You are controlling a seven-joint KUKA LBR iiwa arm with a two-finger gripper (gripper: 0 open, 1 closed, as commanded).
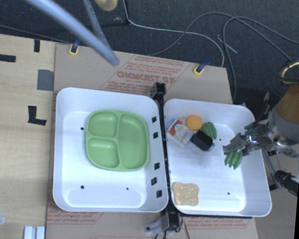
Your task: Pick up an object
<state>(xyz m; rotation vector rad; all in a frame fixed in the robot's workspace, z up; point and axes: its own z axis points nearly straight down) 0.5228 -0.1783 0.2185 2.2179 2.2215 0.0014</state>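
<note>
The green bean-pod toy point(234, 158) lies in the right bin point(247, 202), near that bin's right wall, directly under the end effector point(240, 143). Its long axis runs roughly up and down in the camera view, slightly tilted, and its upper end disappears beneath the end effector's dark fingers. Whether those fingers are spread or closed cannot be told from this slant, nor whether the pod sits between them or merely just below; I would not call it held.

The other candidates sit well to the end effector's left: a black block point(202, 142), a green round piece point(209, 129), an orange ball point(194, 121) and a red-and-white packet point(178, 130), clustered touching one another near the bin's upper left. A slice of toast point(185, 193) lies apart at the lower left. The left bin point(67, 150) holds a green divided plate point(119, 141).

Judged from this, the pod is the nearest target, and the closing direction should cross its long axis.
</note>
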